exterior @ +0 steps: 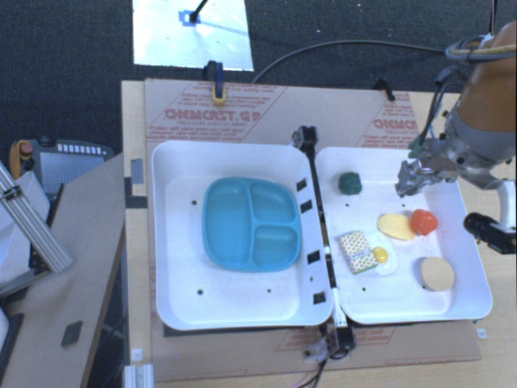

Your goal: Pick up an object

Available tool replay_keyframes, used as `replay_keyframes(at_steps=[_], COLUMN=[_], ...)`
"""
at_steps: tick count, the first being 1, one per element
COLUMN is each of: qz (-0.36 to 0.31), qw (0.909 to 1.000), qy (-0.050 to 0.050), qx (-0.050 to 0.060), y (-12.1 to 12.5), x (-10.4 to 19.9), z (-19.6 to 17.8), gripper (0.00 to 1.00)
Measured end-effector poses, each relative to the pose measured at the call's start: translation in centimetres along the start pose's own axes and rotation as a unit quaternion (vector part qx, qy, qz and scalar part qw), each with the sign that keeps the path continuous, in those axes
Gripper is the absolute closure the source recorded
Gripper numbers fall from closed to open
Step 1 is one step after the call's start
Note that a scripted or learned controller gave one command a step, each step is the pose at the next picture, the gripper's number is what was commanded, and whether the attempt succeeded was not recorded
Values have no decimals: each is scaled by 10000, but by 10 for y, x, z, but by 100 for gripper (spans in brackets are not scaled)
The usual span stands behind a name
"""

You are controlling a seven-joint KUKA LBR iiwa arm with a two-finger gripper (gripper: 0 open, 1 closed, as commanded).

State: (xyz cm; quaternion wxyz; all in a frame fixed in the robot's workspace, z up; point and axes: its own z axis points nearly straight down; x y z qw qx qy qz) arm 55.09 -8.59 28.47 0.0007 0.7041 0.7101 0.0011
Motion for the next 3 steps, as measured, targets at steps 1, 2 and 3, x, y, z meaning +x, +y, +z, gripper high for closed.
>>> replay_keyframes(at_steps=[1, 2, 3], qz=[-7, -12, -8], qw=[10000, 10000, 10000], qy=[6, 11, 7], qx=[7, 9, 7], y=[-17, -29, -38], x=[54, 116, 169], z=[5, 16, 26], gripper=[100, 100, 100])
